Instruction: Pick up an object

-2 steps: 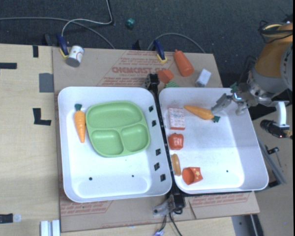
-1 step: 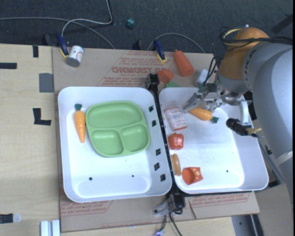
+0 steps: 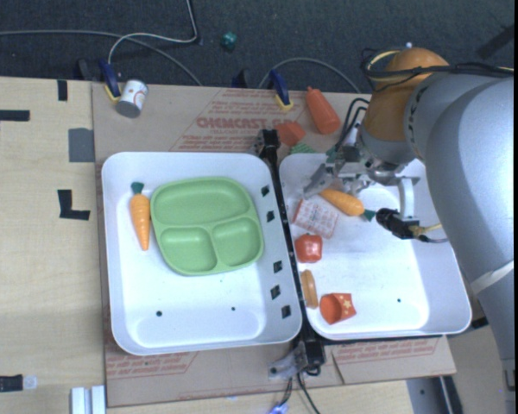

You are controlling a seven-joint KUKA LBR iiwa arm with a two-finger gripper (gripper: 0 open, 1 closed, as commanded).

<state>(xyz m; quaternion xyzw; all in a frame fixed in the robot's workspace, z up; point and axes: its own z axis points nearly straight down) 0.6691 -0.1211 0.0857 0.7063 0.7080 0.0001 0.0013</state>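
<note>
Carrot-shaped orange toy (image 3: 343, 202) lies in the right bin (image 3: 432, 304), far half, just under the gripper (image 3: 335, 172); not visibly between the fingers, jaw state unclear. Arm (image 3: 466, 145) reaches in from the right, grey bulk over the bin's right side, orange band by the wrist. Near end of right bin: red cup-like piece (image 3: 337, 306), small sausage shape (image 3: 309, 287), red tomato-like piece (image 3: 308, 247), pale wrapped packet (image 3: 317, 217). Left bin (image 3: 125, 317): green three-compartment plastic plate (image 3: 207, 224), toy carrot (image 3: 140, 216) beside it
</note>
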